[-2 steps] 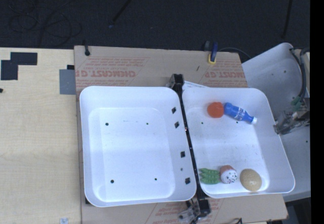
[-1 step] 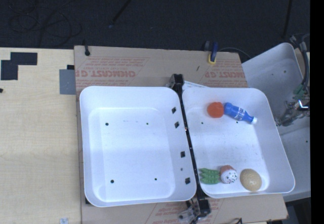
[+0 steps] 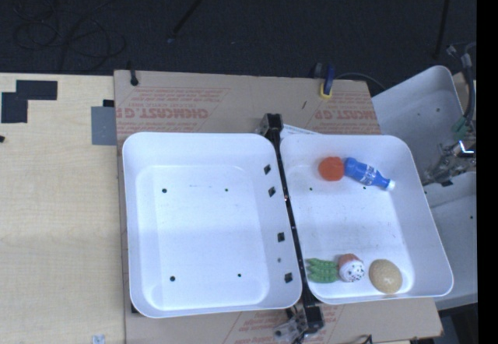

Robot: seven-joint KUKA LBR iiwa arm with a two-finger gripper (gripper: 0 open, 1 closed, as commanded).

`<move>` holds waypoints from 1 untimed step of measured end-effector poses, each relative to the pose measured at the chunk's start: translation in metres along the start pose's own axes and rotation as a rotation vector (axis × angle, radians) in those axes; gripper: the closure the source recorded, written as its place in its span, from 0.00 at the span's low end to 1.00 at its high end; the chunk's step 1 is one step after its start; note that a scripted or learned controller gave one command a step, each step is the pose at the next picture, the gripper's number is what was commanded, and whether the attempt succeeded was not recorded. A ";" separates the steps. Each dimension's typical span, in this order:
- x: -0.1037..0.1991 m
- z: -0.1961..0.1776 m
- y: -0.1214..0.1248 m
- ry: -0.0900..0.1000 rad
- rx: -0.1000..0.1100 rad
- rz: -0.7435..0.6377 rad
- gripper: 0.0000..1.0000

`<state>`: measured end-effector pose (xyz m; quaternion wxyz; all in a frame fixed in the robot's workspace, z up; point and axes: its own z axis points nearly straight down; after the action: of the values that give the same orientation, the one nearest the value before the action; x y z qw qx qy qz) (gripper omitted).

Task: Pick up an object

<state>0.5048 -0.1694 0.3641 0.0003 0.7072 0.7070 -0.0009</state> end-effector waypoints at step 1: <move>-0.007 -0.020 0.001 0.001 0.000 0.000 1.00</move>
<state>0.5060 -0.1764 0.3843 -0.0002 0.7071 0.7071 -0.0003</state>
